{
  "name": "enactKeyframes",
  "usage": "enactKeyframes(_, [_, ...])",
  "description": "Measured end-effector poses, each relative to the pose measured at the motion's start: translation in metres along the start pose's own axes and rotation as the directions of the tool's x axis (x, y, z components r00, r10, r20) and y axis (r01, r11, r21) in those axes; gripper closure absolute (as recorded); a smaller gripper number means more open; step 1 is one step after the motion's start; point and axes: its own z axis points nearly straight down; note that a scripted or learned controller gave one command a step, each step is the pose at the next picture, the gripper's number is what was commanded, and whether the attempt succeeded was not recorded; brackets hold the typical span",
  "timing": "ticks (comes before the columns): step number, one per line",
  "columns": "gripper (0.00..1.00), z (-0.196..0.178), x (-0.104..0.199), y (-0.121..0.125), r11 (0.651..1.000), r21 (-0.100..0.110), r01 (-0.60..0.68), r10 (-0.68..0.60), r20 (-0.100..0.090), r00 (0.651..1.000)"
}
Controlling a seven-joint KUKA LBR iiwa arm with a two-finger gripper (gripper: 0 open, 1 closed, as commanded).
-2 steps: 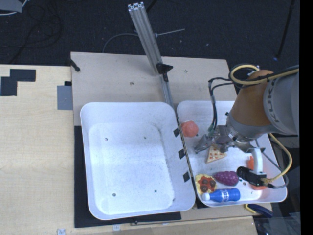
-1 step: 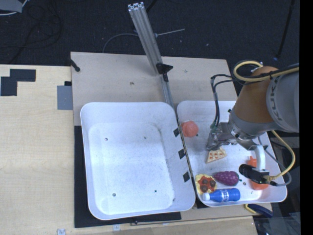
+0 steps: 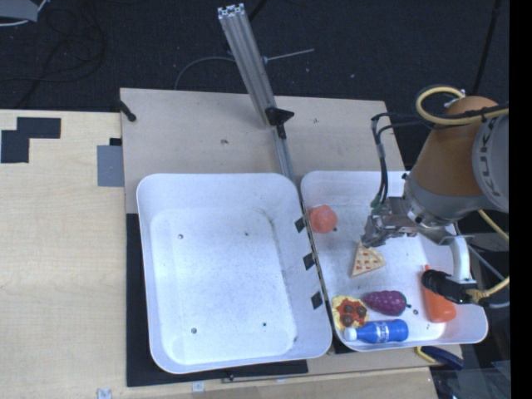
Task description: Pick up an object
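Blue bottle [image 3: 381,332] w/ white cap lies along the near edge of the right bin [image 3: 332,191], beside a yellow-red toy [image 3: 350,312] at its near-left corner. Purple grape bunch [image 3: 386,302] sits just behind the bottle. Orange-red item [image 3: 438,303] near the near-right corner, a black part partly over it. Pizza slice toy [image 3: 366,261] lies mid-bin, tip pointing away from cam. Gripper [image 3: 380,230] hangs just above/behind that tip; cannot tell if touching, and cannot tell its state from this angle. Red ball [image 3: 322,219] rests by the bin's left edge, apart from the slice. Left bin [image 3: 166,191] adjoins on the left.
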Motion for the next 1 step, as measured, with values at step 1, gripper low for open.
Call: enactKeyframes(1, [1.0,-0.0506,-0.01,0.0051,1.0,-0.001,0.0,0.0,0.0,1.0])
